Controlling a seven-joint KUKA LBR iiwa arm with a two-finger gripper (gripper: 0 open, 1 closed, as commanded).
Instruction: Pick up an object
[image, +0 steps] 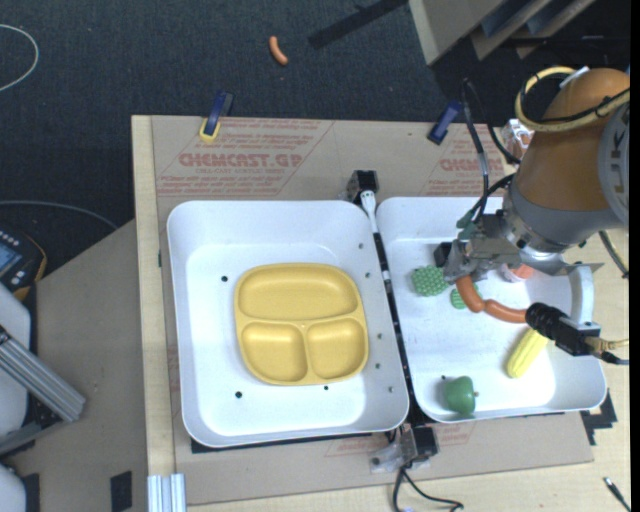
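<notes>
The right bin (560, 400) holds several toy foods. A green knobbly piece (430, 282) lies near its left wall, and a curved orange piece (488, 304) lies just right of it. A yellow corn cob (526, 352) rests toward the right side. A green pepper (459, 395) sits near the front rim. My gripper (468, 264) is low over the back half of this bin, directly above the upper end of the orange piece and close to the green knobbly piece. The wrist housing hides its tip.
The left bin (200, 330) carries a yellow divided plate (300, 322). A black fitting with a cable (560, 330) juts over the right bin beside the corn. Blue clamps (215, 115) (443, 125) grip the board's back edge. A small orange item (278, 50) lies on the dark floor.
</notes>
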